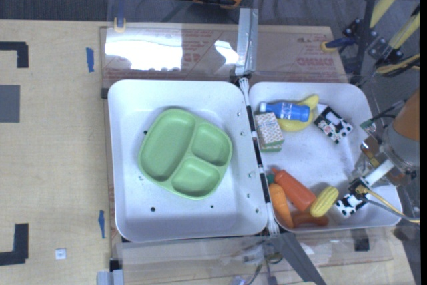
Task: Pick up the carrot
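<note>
The carrot is orange-red with a green tip. It lies at a slant near the front left corner of the right bin. A yellow corn cob touches its lower end, and a paler orange piece lies against its left side. My gripper hangs over the right side of that bin, well to the right of the carrot and apart from it. Nothing shows in its grasp.
A blue bottle on a banana, a small box and a black-and-white cow toy sit at the back of the right bin. A green divided plate lies in the left bin.
</note>
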Motion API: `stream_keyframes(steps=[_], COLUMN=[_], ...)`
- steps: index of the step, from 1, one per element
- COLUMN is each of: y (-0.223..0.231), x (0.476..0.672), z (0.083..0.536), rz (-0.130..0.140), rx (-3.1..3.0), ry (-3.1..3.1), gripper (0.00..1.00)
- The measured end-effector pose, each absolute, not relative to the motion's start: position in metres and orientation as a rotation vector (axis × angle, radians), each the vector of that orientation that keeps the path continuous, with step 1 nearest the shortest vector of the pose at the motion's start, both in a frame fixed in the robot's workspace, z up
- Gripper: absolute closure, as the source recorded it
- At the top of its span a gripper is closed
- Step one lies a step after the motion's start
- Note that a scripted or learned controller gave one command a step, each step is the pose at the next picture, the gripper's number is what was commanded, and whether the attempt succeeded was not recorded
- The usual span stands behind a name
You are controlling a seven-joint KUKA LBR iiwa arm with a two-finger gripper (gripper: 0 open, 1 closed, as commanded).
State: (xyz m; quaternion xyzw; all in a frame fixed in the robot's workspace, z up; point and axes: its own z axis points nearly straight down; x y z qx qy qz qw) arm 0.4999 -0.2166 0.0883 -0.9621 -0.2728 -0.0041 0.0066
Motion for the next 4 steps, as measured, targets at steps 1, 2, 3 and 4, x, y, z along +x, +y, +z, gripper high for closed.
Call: stream_keyframes(steps=[1, 2, 3, 4], y=[-0.219, -0.199, -0.224, -0.216], x=[0.486, 0.481, 0.506, 0.483], z=[0.098, 0.087, 0.173, 0.087], rz=[-0.001, -0.008, 0.003, -0.007], rx=[-2.971, -3.124, -3.088, -3.083], ry=[-0.984, -0.357, -0.569, -0.518], gripper=[1.00, 1.00, 1.00, 1.00])
